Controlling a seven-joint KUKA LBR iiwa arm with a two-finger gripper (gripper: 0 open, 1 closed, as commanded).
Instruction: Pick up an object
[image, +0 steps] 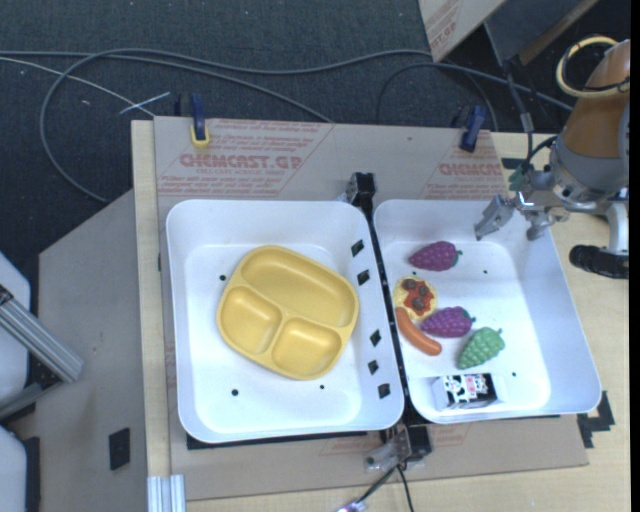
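Observation:
My gripper (513, 219) hangs over the far edge of the right bin (560, 330), fingers spread open with nothing between them. Below and left of it lies a purple grape bunch (435, 256). Further toward the front of that bin are a small pizza slice (415, 295), an orange-red sausage (418, 333), a second purple grape bunch (447, 321), a green grape bunch (481, 346) and a small black-and-white box (466, 389). All of them lie apart from the gripper.
The left bin (190, 380) holds a yellow divided plate (287, 312). A black divider with clips (372, 300) runs between the bins. Blue clamps (198, 120) (470, 127) hold the board's far edge. Cables cross the dark floor behind.

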